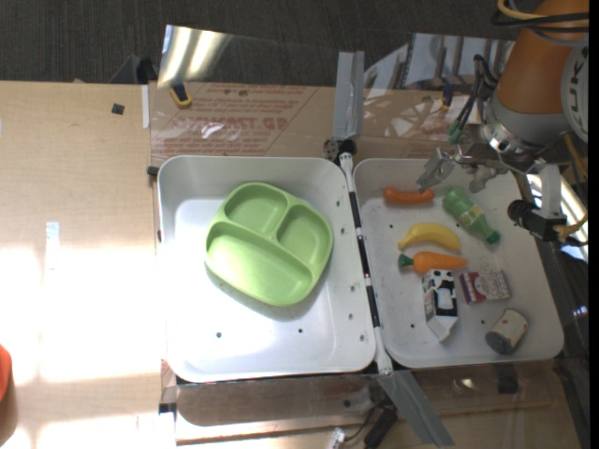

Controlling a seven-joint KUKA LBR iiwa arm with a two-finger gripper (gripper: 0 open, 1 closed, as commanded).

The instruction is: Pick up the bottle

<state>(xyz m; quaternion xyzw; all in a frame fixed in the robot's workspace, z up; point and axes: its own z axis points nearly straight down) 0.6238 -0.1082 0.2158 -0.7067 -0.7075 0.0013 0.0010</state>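
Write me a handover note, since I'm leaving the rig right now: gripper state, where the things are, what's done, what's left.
Gripper: over the right bin's far edge, nothing seen in it; open or shut cannot be told.
Bottle: green, lying in the right bin just beside the gripper, near the banana.
Left bin: holds a green plate.
Done: bottle not yet picked up.
Left: grasp the bottle and lift it.

Grey arm, orange band, yellow cable
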